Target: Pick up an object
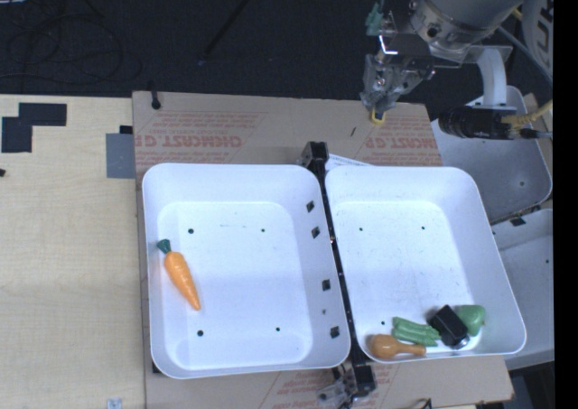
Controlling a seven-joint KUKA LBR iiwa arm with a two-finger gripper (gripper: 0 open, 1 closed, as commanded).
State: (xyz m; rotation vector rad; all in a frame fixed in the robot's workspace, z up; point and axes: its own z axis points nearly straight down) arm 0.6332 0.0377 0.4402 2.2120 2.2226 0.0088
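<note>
Cardboard [226, 132] printed "OKEMCRZT" — mirrored, pincer [383, 102] above, carrot [181, 277] left bin [226, 183]

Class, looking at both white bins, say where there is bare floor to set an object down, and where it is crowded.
Left white bin: free everywhere right of the orange plastic carrot by its left wall. Right white bin: free across the far and middle floor; crowded in the near corner, where a tan pear-shaped toy, green bean pods and a black block cluster.

Two white bins side by side, carrot [181, 279] in the left bin [226, 209], gripper [379, 109] above the right bin's [406, 209] far edge, small toys at its near corner.
</note>
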